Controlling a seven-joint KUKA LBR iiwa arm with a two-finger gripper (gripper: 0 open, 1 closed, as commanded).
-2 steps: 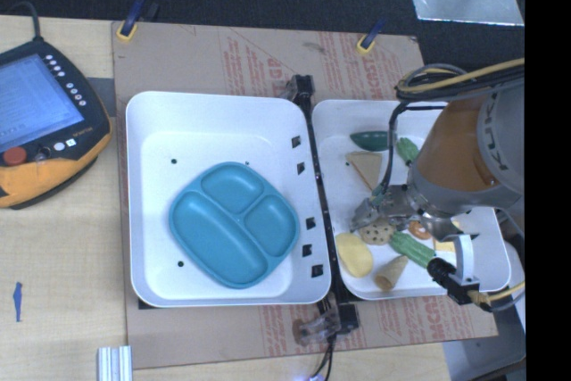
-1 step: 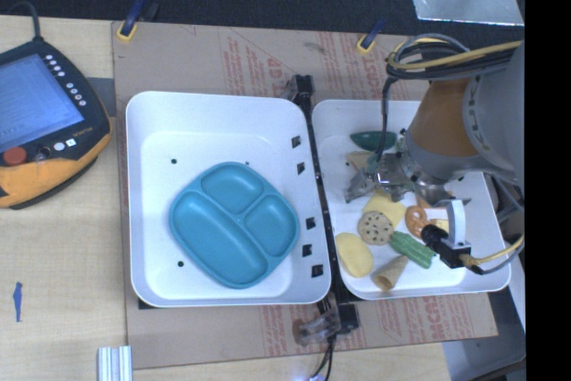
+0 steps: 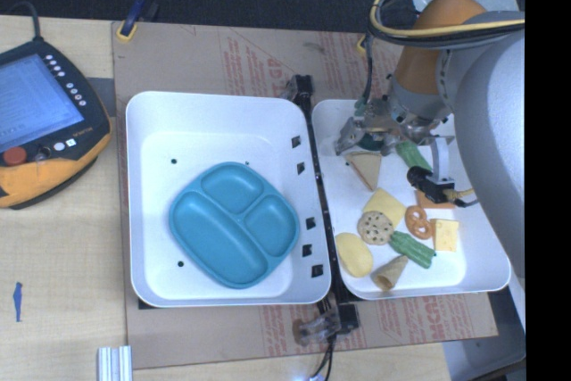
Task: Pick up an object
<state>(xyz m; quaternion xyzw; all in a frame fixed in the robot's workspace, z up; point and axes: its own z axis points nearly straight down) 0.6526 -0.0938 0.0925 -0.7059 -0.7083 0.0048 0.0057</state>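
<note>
A blue tray [image 3: 234,223] is lying in the left bin [image 3: 143,192]. The right bin [image 3: 473,277] is holding toy food: a cookie [image 3: 376,227], a pretzel [image 3: 417,221], a cone [image 3: 389,272] and a tan wedge [image 3: 364,169]. My gripper [image 3: 370,136] is hanging over the far end of the right bin. I cannot tell if it is holding anything. The wedge is lying just beside it.

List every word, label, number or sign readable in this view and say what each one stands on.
None can be read.
Cardboard sheet under the bins: faint red printed lettering, too blurred to read.
Teach pendant at the left: blue lit screen and small buttons, markings too small to read.
Blue tray, white bins: no visible text.
</note>
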